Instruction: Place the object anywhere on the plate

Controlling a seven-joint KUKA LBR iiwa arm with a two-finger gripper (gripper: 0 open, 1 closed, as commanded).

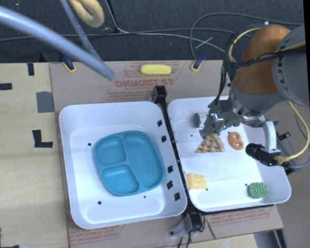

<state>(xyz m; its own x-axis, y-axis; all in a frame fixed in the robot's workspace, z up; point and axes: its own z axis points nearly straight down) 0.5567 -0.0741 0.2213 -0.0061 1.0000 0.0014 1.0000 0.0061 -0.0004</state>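
We look down at a slant from one fixed camera above the bench (19, 157), far enough back to take in both bins, the left bin (72, 153) lying well left of the claw (212, 123) and the right bin (229, 195) beneath it.

Red print reading "CHEMCAST GP" stands on the brown cardboard sheet (136, 82) behind the bins.

A yellow corn-cob-shaped toy (155, 70) is seen lying on the brown cardboard sheet (136, 82) near the bench's far edge. Two yellow-tipped clamps (69, 67) (196, 66) are set at that sheet's far corners, and black cables (191, 36) are draped behind.
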